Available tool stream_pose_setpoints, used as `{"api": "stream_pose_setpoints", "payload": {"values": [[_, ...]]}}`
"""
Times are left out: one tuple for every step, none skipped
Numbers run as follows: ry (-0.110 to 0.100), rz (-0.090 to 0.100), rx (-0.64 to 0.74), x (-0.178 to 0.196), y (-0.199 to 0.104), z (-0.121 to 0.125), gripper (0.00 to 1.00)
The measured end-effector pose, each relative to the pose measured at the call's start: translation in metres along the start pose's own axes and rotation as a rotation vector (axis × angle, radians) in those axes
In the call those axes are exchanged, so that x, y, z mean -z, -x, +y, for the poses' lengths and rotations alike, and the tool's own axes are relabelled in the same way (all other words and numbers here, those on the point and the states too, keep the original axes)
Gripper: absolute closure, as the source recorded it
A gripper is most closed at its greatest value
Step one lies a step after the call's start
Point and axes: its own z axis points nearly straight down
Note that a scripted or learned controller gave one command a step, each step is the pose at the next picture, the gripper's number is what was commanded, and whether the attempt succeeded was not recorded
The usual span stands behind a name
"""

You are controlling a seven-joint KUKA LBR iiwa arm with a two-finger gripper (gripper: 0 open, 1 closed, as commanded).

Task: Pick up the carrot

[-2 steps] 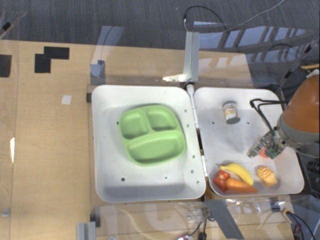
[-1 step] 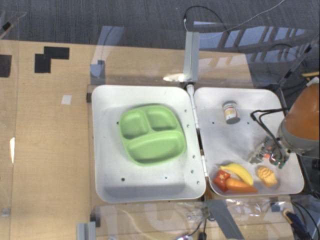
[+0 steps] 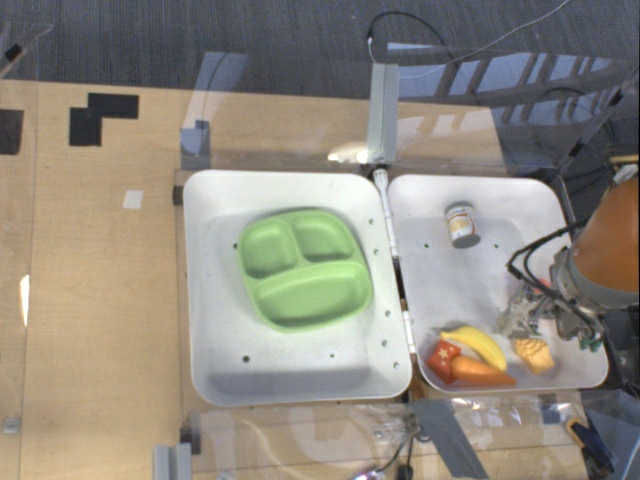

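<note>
A: What is sitting on the bench (image 3: pixel 100 298), biggest first?

B: Two white bins are lying side by side. The left bin (image 3: pixel 215 368) is holding a green tray (image 3: pixel 303 268) with three compartments, resting a little toward 12 o'clock of the bin's middle. The right bin (image 3: pixel 500 208) is touching it along the shared rim.

A: And the arm?

B: The arm (image 3: pixel 612 253) is reaching in from 3 o'clock, its orange band showing above the wrist. The gripper (image 3: pixel 540 320) is hanging low over the right bin's 4 o'clock area, just beside a yellow-orange piece (image 3: pixel 533 353).

A: Is it gripping anything?

B: I cannot tell; cables and the wrist are cluttering that spot, so the gap is not readable, and nothing is visibly lying between its tips.

A: Where is the carrot?

B: The carrot (image 3: pixel 480 372) is lying flat near the right bin's 6 o'clock rim, pointing toward 3 o'clock. A banana (image 3: pixel 478 345) is lying just at its 12 o'clock side, touching or nearly so, and a red piece (image 3: pixel 442 356) is sitting at its 9 o'clock end.

A: Anything else?

B: A small can (image 3: pixel 460 224) is standing near 11 o'clock of the right bin's middle, well apart from the rest.
</note>
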Motion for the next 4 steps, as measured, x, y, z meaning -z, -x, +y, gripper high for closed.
{"api": "stream_pose_setpoints", "payload": {"values": [[0.006, 0.015, 0.301, 0.018, 0.006, -0.01, 1.0], [0.012, 0.014, 0.794, 0.029, 0.01, 0.06, 1.0], [0.016, 0.013, 1.257, 0.045, 0.009, -0.004, 1.0], [0.02, 0.01, 1.662, 0.032, 0.015, -0.008, 1.0]]}}
